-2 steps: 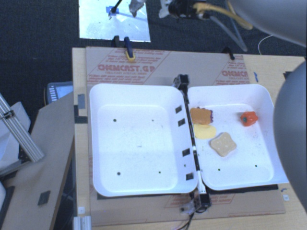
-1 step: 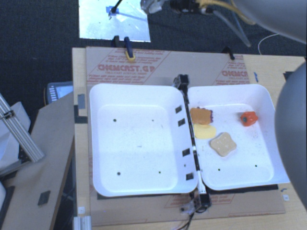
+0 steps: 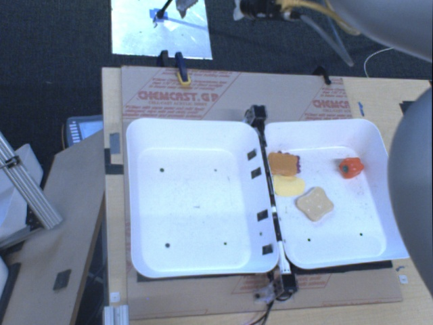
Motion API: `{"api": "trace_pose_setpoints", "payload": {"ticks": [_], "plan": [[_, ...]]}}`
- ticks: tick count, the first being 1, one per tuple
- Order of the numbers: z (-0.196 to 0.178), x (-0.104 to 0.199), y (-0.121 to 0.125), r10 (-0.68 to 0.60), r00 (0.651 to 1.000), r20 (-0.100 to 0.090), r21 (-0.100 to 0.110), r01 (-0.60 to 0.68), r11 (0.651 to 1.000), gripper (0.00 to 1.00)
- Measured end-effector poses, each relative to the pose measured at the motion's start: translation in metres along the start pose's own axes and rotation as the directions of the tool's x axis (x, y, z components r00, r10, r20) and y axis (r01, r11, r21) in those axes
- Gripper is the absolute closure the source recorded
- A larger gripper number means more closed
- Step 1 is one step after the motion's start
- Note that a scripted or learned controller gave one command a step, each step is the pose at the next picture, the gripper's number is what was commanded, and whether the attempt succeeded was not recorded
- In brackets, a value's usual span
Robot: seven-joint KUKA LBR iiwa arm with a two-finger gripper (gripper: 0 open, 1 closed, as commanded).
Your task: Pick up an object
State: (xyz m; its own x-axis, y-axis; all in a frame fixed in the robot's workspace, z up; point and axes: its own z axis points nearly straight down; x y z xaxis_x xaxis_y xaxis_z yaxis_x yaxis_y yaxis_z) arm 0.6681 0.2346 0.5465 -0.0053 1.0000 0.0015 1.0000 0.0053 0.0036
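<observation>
From my remote station I see two white bins side by side on the bench (image 3: 223,90), which is covered by a cardboard sheet printed with red lettering. The left bin (image 3: 193,198) shows a bare white floor with a few small dark dots. The right bin (image 3: 369,239) holds four items. A waffle (image 3: 283,162), orange-brown with a purple edge, lies against the divider near the top left of that bin. A flat yellow slice (image 3: 289,186) lies just below the waffle, touching or nearly touching it. A tan toast (image 3: 314,204) lies just beside the slice, lower and to the right. A red-orange pepper (image 3: 350,168) sits well apart from the other three, toward the right wall. Black clips run along the divider (image 3: 264,191) between the bins. The arm (image 3: 413,147) appears as a large blurred grey mass along the right edge and across the top right corner, above the bins. A wrist section with a yellow cable (image 3: 304,5) shows at the top centre, beyond the bench. I cannot tell the state of the gripper, and I see no item held. A shiny plate (image 3: 145,26) lies on the dark floor at top left.
</observation>
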Motion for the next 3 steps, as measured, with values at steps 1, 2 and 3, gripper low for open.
{"api": "trace_pose_setpoints", "payload": {"ticks": [1, 2, 3], "plan": [[-0.012, 0.000, 0.000, -0.003, 1.000, -0.001, -0.003, 0.003, 1.000, 1.00], [-0.011, 0.000, 0.000, -0.004, 1.000, -0.001, -0.002, 0.004, 1.000, 0.00], [-0.023, 0.001, 0.000, -0.007, 1.000, -0.002, -0.005, 0.007, 1.000, 1.00]]}}
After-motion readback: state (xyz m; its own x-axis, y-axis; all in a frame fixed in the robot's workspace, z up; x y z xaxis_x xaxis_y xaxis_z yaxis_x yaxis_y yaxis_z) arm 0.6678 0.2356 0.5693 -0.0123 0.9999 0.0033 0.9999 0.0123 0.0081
